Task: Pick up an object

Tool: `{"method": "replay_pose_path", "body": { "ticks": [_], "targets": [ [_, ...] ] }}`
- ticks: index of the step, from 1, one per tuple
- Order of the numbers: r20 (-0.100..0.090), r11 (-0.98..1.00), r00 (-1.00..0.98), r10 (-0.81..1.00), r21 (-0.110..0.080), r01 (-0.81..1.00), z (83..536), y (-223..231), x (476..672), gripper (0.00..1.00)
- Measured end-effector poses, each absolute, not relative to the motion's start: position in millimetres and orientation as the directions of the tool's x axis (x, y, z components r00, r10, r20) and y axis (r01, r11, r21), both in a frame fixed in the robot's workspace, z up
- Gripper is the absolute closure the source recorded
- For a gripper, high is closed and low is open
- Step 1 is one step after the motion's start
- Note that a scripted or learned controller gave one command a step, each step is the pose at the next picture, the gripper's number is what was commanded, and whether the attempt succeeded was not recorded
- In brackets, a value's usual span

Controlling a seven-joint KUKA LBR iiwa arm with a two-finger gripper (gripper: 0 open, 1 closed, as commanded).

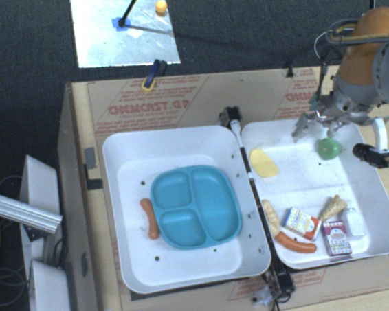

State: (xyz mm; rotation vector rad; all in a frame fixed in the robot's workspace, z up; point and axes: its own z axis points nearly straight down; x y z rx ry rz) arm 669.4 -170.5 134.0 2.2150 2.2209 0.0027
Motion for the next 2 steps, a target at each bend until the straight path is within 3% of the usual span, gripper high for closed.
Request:
{"method": "replay_pose_path", "body": {
  "ticks": [1, 2],
  "targets": [
    [-0.001, 0.002, -0.002, 1.0, 0.002, 1.0, 84.5, -206.9, 661.9, 0.0],
    [-0.002, 0.002, -0.002, 1.0, 0.003, 1.0, 85.0, -206.3, 651.0, 0.0]
  ]
}}
